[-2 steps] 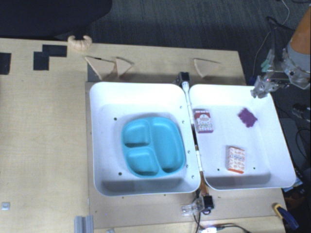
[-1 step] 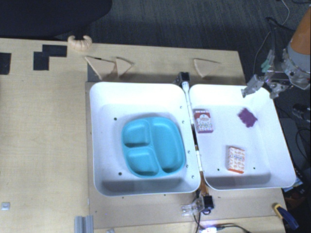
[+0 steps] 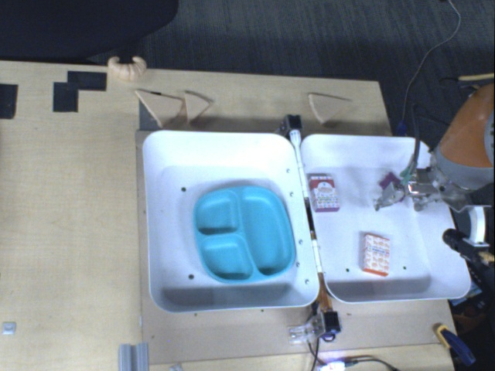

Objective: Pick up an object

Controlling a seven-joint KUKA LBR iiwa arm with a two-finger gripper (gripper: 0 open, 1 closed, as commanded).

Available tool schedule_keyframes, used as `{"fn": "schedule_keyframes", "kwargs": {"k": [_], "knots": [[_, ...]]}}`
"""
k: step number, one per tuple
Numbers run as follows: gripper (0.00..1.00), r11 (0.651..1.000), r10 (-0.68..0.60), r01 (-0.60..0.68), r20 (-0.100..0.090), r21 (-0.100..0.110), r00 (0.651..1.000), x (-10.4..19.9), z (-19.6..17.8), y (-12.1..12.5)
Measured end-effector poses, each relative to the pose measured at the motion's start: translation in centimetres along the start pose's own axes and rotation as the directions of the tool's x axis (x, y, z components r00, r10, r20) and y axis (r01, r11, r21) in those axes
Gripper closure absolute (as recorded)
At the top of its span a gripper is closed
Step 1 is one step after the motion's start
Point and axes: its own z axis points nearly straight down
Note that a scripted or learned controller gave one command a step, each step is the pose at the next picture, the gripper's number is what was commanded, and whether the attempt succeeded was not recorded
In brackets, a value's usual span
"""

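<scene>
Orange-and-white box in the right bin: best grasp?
Come straight down on the orange-and-white box and pinch across its narrow width, on the two long edges. It lies flat, apart from the bin walls and the red box, so both sides look free.

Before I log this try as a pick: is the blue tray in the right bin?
No, the blue tray lies in the left bin; the right bin holds two small boxes.

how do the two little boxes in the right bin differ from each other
The dark red small box lies near the right white bin's left wall, toward the far side; the orange-and-white small box lies nearer the middle and the near wall. The red one is darker with a pale panel; the orange one is lighter overall. The orange box sits slightly tilted, the red one squarer to the bin. Both lie flat, of similar size, untouched.
</scene>
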Motion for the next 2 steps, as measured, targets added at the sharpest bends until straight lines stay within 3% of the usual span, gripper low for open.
{"fn": "schedule_keyframes", "kwargs": {"k": [1,2], "knots": [[0.00,1.000,0.005,-0.005,0.001,-0.004,1.000,4.5,1.3,-8.0],[1.00,1.000,0.003,-0.003,0.003,-0.010,1.000,4.5,0.2,-7.8]]}}
